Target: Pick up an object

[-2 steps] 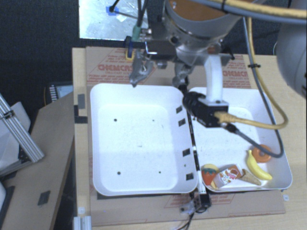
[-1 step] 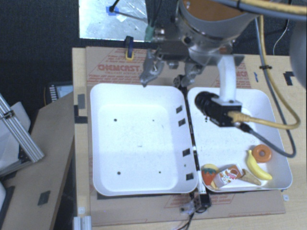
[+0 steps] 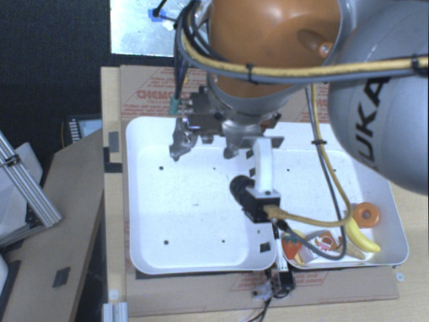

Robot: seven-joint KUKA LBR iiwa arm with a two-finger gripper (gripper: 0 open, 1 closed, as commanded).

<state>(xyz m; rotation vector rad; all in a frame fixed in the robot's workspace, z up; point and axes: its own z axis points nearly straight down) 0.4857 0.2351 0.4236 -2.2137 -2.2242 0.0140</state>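
While your gripper [image 3: 204, 147] hangs spread, pinching nothing, over the bare left bin [image 3: 154, 247], closing there grasps air; banana [image 3: 358, 237] lies well apart.

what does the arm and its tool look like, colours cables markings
The arm is smooth grey with a glossy orange band above the wrist and large dark lettering on its grey shell. A yellow cable runs across it and hangs down into the right bin, alongside thinner dark cables. The tool is dull grey metal with two short fingers.
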